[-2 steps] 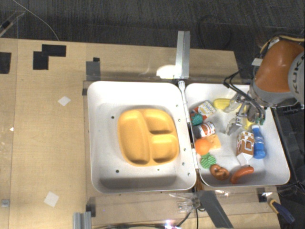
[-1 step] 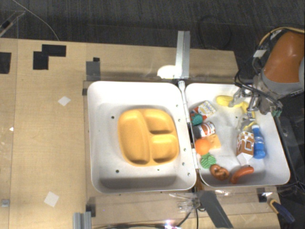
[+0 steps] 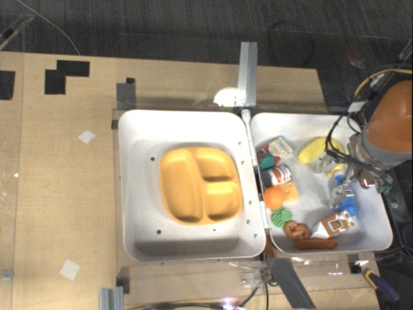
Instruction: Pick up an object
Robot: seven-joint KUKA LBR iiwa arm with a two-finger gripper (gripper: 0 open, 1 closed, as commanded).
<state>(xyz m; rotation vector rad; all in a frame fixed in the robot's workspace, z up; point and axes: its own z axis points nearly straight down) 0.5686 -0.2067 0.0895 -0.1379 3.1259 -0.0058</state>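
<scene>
Grey arm with orange band (image 3: pixel 393 118) reaches into the right white bin (image 3: pixel 381 234); its tool (image 3: pixel 342 189) hangs just above a small blue plastic object (image 3: pixel 347 206), finger state cannot be told. A yellow three-compartment plastic tray (image 3: pixel 200 185) lies in the left white bin (image 3: pixel 139 173).

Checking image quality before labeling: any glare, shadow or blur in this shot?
Camera view: soft shadow along the left bin's inner walls around the yellow tray; bright glare spot on the bench above the bins; the small toys by the gripper look slightly soft.
</scene>
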